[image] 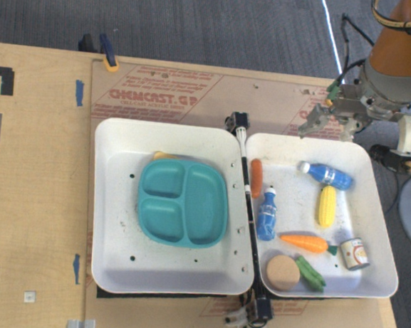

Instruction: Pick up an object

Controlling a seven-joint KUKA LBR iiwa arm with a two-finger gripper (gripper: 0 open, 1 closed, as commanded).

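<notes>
Picking cleanly looks easiest with the blue bottle point(327, 175), which lies on its side at the back of the right bin point(381, 211), the item nearest the gripper point(336, 122). That gripper hangs just above and behind the bin's far rim, holding nothing; whether it is spread or closed I cannot tell. A good descent would likely centre over the bottle's body and close across its narrow width, since a round bottle may roll. The corn cob point(326, 206) sits just beside it, so the approach should stay clear of that. Further off lie a carrot point(304, 242), a small can point(353, 253) and, in the left bin point(108, 208), a teal divided plate point(183, 201)
</notes>
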